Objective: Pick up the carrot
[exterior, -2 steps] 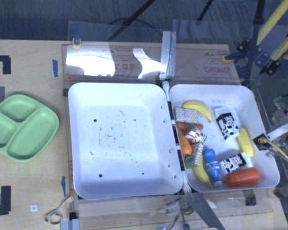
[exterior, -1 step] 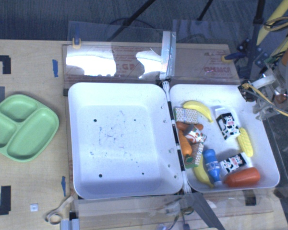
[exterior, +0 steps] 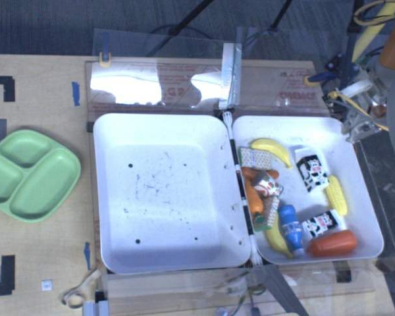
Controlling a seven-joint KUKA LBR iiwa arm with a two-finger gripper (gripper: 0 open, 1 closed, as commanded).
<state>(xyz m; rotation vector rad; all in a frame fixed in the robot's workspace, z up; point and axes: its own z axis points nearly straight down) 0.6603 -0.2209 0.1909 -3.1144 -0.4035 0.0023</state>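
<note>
Carrot (exterior: 253,195) lies in right bin (exterior: 362,176), against its left wall, partly covered by a small can (exterior: 268,185) and a wrapper. Gripper (exterior: 365,110) at the bin's far right corner, cluttered; fingers' state unclear.

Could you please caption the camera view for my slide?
Carrot among toy foods at the right bin's left wall, green plate on the bench.

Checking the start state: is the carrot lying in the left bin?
No, the carrot lies in the right bin, against its left wall among the other toys.
</note>
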